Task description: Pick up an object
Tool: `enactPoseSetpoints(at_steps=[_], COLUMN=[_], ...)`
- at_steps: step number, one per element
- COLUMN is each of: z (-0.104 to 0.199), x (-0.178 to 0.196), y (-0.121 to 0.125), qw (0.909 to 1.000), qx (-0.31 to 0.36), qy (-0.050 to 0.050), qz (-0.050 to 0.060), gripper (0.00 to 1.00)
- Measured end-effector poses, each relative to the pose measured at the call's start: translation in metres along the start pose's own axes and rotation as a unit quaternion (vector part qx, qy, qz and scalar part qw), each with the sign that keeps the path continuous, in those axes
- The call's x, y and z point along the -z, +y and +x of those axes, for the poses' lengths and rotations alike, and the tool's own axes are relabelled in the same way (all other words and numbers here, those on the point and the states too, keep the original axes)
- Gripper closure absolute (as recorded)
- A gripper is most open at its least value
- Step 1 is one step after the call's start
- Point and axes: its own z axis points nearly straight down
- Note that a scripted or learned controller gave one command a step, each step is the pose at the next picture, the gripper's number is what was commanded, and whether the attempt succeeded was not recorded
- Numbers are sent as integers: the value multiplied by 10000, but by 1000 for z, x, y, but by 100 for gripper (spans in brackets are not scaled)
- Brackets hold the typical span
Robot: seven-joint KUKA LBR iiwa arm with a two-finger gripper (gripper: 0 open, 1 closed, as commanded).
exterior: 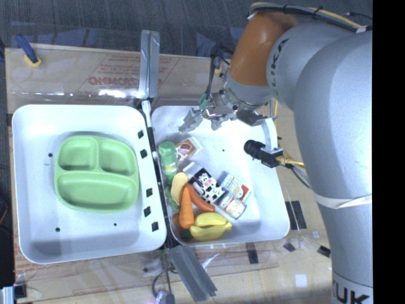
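The gripper hangs over the far end of the right bin with its fingers spread apart and nothing between them. The objects lie nearer the camera and toward the divider: a green can closest, then a carrot and banana, the carrot's long axis running roughly toward the camera. The left bin holds a green tray.
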Motion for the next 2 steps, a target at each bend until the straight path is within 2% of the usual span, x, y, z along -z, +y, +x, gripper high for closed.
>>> enactPoseSetpoints(at_steps=[1, 2], z=[-9, -27], x=[-75, -13], y=[-21, -42], qw=[9999, 9992], qx=[-95, 401], qy=[-1, 0], qz=[-34, -2], gripper=[0, 0])
